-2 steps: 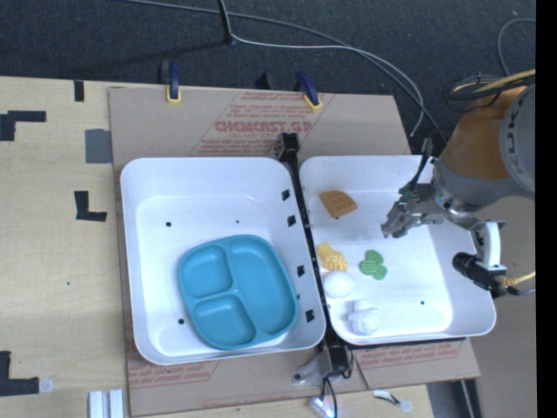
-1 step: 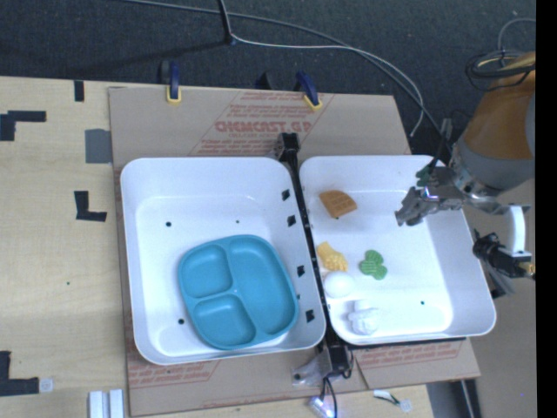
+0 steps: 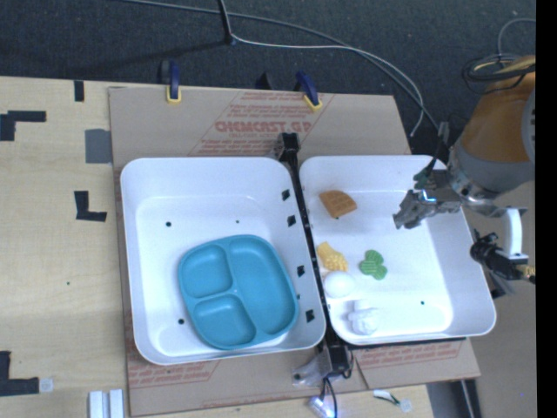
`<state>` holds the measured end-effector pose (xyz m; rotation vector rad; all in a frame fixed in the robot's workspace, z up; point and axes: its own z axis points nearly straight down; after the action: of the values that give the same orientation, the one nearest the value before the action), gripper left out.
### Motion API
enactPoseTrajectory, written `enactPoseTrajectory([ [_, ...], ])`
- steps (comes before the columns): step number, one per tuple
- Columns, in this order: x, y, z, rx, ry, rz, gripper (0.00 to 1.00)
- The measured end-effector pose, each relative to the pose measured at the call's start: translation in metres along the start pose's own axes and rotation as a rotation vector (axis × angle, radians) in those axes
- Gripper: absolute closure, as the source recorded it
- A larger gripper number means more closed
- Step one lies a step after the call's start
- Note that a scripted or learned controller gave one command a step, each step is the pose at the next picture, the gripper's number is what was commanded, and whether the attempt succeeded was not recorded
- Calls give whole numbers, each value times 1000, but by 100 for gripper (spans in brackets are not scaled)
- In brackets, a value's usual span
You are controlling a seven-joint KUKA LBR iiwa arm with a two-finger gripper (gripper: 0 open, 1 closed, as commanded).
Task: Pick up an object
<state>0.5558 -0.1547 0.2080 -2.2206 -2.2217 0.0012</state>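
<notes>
I see gripper [image 3: 416, 209] over right bin [image 3: 452, 316], upper right | finger gap unclear, can't tell | apart from brown piece [image 3: 338, 204], green piece [image 3: 373, 265] | blue tray [image 3: 237, 291] in left bin [image 3: 144, 233]

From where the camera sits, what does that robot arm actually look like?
The arm is a thick rounded grey tube with a broad orange band above the wrist. It ends in a small dark metal gripper. Black cables loop by its top, and a white-and-black fitting sits beside it.
</notes>
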Motion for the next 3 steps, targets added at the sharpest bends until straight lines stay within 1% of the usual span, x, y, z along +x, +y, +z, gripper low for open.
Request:
enactPoseTrajectory([
  [1, 51, -17, -6, -1, 1, -3, 100],
  [2, 108, -15, -3, 0, 2, -4, 100],
  [3, 160, -19, -15, 0, 2, -4, 100],
])
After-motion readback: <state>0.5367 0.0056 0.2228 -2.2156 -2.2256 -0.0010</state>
